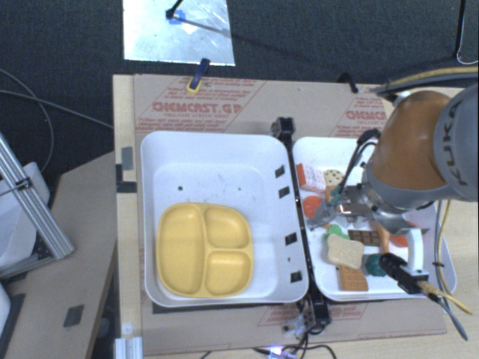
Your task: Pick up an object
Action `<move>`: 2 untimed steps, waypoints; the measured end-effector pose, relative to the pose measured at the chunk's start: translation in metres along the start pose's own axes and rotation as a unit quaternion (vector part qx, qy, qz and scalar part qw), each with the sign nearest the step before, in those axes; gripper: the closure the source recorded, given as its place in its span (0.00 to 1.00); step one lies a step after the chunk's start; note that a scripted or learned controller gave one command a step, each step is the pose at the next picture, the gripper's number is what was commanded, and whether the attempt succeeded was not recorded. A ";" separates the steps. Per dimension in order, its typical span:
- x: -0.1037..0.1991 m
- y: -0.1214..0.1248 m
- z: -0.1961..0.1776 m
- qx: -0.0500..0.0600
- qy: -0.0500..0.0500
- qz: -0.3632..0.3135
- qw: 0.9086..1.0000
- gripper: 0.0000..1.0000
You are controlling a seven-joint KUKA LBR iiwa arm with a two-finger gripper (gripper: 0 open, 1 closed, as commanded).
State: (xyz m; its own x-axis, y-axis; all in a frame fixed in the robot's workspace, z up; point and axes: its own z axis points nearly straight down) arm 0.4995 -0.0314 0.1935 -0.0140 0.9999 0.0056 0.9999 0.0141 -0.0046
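My claw point(323, 214) hangs low in the right bin point(314, 149); I cannot tell how it is set. Just beside it lie a red piece point(312, 203) and a toast slice point(345, 252). The toast looks light, stiff; I'd pinch its edges.

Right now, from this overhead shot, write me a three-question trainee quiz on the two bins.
1. True or false: the yellow divided tray lies in the right bin.
2. How many compartments does the tray have?
3. The arm hangs over which bin? A) left bin B) right bin C) neither

Key:
1. False; it lies in the left bin.
2. Three.
3. B; its hand is down among small food-like items, such as the slice of bread.
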 end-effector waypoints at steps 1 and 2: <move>-0.073 -0.017 0.103 0.002 -0.003 0.010 1.000 0.00; -0.053 0.078 0.092 -0.007 -0.003 0.003 1.000 0.00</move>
State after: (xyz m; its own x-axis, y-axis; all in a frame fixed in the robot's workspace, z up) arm 0.5774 -0.0828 0.1006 -0.0079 1.0000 -0.0013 0.9999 0.0079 0.0088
